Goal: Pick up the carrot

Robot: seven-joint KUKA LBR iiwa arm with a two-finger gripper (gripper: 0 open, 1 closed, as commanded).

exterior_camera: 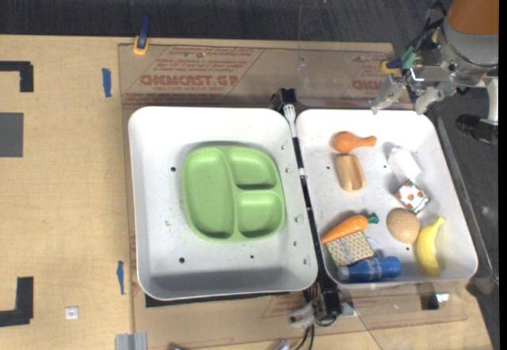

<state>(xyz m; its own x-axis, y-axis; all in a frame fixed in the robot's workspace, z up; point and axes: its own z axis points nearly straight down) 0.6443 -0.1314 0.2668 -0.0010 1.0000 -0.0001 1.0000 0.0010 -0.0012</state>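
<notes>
While the gripper (405,97) hangs over the far rim of the right bin (455,182), its two pale fingers stand apart and nothing sits between them, so it is open and empty. The arm's orange band (474,4) rises above it at the upper right, which puts the wrist well clear of the bin's contents, likely a staging pose from which any item can be reached from above.

The carrot (346,227) lies near the bin's near-left corner, tilted, its green top pointing toward the egg (402,225) and its tip close to the bin's left wall. It rests just above a patterned cracker-like square (349,248), touching or nearly so, with a blue bottle (371,268) lying just beyond that. A banana (428,246) curves along the right side, and a chicken drumstick (352,142) and bread roll (349,172) sit farther up the bin. The green divided plate (233,192) fills the left bin (150,206).

Because the carrot is crowded by the wall and the square, a grasp across its narrow width looks safest.
</notes>
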